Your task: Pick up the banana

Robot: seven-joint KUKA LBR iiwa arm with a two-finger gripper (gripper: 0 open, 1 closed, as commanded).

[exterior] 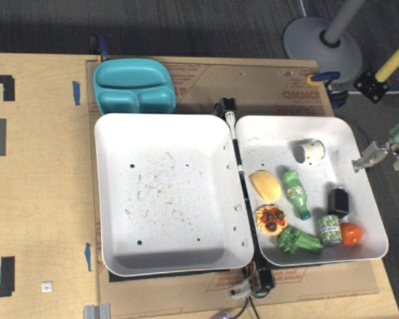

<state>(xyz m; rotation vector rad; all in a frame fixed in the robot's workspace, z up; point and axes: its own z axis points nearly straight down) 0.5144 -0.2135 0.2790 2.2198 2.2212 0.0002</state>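
Banana (266,186) lies just left of the green bottle (296,193), probably light, stiff and slick, best pinched across its narrow middle; gripper (374,156) sits well right of the bottle, spread or closed I cannot tell.

One fixed camera looks down at a slant — from well above — on both white bins (166,128).

Right bin (359,145) holds a cup (309,151) behind a bottle (295,193) (can (330,230) nearer front); tray (134,85) behind left bin (113,178).
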